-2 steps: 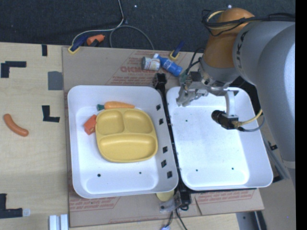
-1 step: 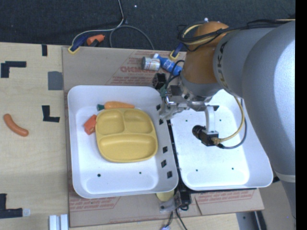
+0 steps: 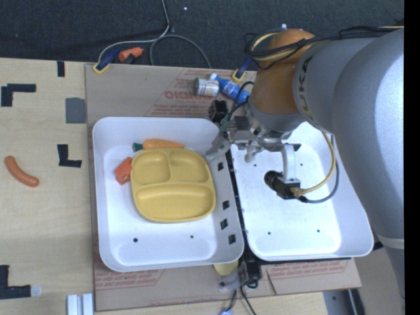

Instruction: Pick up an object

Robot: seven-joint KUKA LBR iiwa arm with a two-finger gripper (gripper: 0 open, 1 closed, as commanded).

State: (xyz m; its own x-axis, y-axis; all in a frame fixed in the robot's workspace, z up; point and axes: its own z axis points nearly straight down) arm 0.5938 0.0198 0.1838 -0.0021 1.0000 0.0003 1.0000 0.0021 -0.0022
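Observation:
In the left bin (image 3: 115, 241) lies a yellow compartment plate (image 3: 174, 184). An orange carrot (image 3: 164, 144) sits just behind it, and a small orange-red piece (image 3: 123, 170) rests against its left edge. My gripper (image 3: 233, 151) hangs over the wall between the two bins, at the plate's back right corner. Its fingers are spread, one over the left bin's rim and one over the right bin (image 3: 341, 238), with nothing between them.
A black connector (image 3: 281, 184) on a yellow cable hangs from the arm over the right bin. An orange sausage (image 3: 21, 171) lies on the bench far left. Behind the bins sit a silver and blue clamp (image 3: 220, 87) and an orange clamp (image 3: 125, 55).

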